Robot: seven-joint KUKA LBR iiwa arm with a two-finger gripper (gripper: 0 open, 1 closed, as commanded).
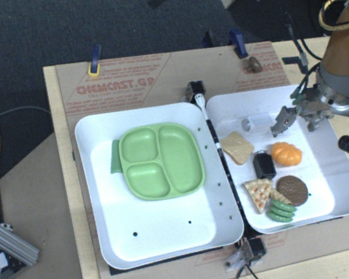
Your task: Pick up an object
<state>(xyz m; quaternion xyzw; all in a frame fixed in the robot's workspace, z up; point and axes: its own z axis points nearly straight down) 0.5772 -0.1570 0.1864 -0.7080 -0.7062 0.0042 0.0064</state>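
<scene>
Two shallow white bins sit side by side on a tabletop (152,74) covered with brown board. The left bin (105,197) holds a green divided tray (162,160), lying flat near its middle. The right bin (342,183) gathers the small toy foods, clustered toward its left and near side so the arm can reach any of them: a tan bread slice (237,147), a black block (264,164), an orange fruit (287,154), a pizza wedge (259,193), a brown round patty (292,190) and a green pea pod (280,211). The grey arm with its orange band (344,47) reaches in from the right. Its claw (288,119) hangs over the far part of the right bin, just beyond the orange fruit, tilted leftward. Nothing appears between its fingers; whether they are spread or closed cannot be told at this angle.
</scene>
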